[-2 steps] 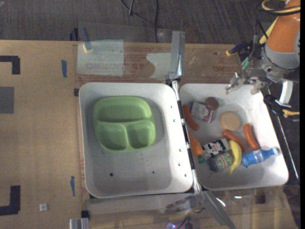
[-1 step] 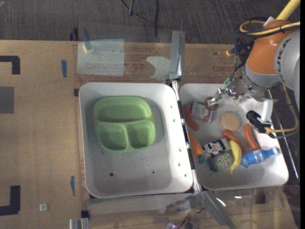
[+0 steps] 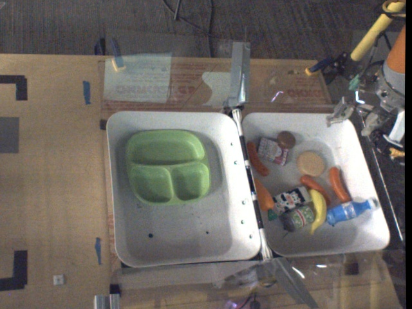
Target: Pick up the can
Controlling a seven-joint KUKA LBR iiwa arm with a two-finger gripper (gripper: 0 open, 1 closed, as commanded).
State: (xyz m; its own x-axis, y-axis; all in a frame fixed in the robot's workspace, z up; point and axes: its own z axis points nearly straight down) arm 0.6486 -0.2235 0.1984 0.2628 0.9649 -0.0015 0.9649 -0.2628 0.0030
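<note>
The can (image 3: 295,220) lies on its side near the front of the right bin (image 3: 370,232), dark and greenish-grey, wedged into a cluster: a banana (image 3: 318,211) curves against its right flank, a small black-and-white carton (image 3: 291,198) sits just behind it, and a blue-capped water bottle (image 3: 347,212) lies just beyond the banana. Farther back in that bin are two red sausages (image 3: 335,184), a round cracker-coloured disc (image 3: 312,163), a brown round piece (image 3: 286,140), a red-and-white pouch (image 3: 272,151), another sausage (image 3: 257,158) along the left wall and an orange carrot-like piece (image 3: 264,196) beside the divider. The left bin (image 3: 172,242) holds a green compartment plate (image 3: 168,166). The gripper (image 3: 358,111) hangs at the upper right, above the back right corner of the right bin and well apart from the can; whether its fingers are spread or closed cannot be told, since the tool is blurred and partly cut off by the frame edge. The main risk lies in the crowding: a descent onto the can would likely meet the banana or the carton first, so a finger may land on a neighbour, pinch the wrong item or push the can aside. Because it lies on its side, the rounded wall may also roll or squirt out under a closing grip unless the fingers straddle it squarely.
</note>
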